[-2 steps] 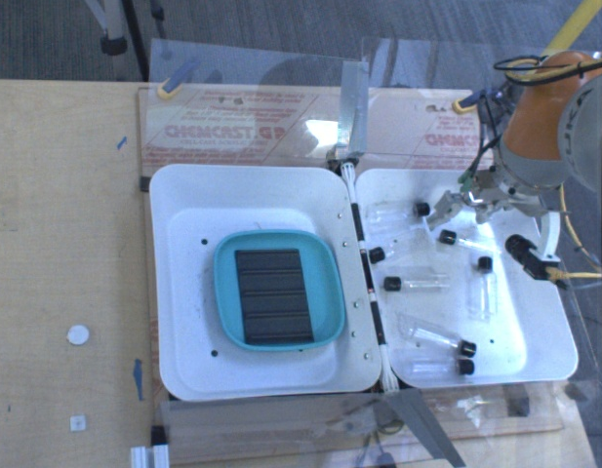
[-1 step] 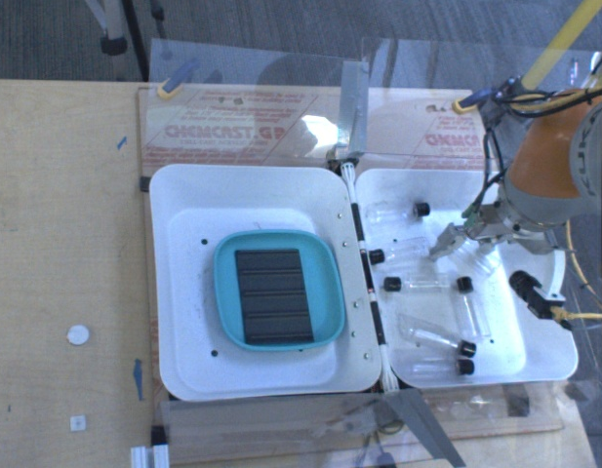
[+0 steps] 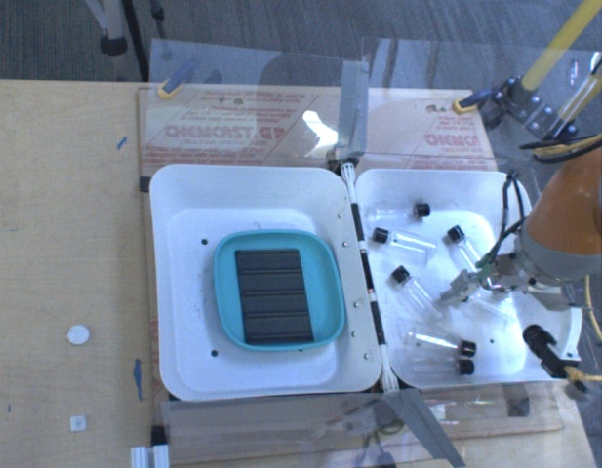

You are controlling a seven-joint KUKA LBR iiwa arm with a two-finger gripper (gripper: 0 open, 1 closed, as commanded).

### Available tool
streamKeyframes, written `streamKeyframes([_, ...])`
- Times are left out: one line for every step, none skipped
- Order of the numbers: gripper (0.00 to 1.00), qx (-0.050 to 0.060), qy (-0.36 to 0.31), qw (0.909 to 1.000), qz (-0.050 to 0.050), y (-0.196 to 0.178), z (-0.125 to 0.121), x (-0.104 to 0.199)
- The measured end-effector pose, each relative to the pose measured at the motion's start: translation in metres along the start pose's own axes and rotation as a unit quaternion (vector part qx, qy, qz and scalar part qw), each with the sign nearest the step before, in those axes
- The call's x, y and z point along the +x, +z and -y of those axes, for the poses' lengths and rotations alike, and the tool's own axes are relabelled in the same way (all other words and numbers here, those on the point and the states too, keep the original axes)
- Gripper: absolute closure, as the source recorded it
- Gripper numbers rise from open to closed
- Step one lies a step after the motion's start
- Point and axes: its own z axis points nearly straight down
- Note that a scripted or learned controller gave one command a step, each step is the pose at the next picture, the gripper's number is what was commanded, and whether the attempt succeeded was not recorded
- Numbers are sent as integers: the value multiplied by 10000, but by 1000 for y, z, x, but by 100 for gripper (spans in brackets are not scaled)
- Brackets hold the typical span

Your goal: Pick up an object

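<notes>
In the right bin [image 3: 496, 195], the gripper [image 3: 461, 291] is hanging with fingers apart, holding nothing. The nearest clear black-capped vial [image 3: 411, 288] is lying just at its nine o'clock, long axis running ten-to-four.

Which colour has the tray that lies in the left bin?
Teal, with a dark grey ribbed insert; tray, left bin, camera view.

The arm [image 3: 566, 224] shows a broad orange band above a rounded grey wrist section. Thin black cables curve along its side (one loops near the band). The gripper [image 3: 461, 290] is pale metallic grey, made of slim angular parts. A black, rounded fitting with a yellow tag sits below the wrist.
</notes>
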Motion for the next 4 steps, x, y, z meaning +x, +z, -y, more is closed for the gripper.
streamKeyframes([0, 8, -181, 9998, 2, -16, -19, 74])
streamKeyframes([0, 10, -295, 9996, -1, -2, -39, 69])
streamKeyframes([100, -11, -279, 9996, -1, -13, -40, 68])
streamKeyframes([0, -9, -277, 9996, -2, -13, -40, 68])
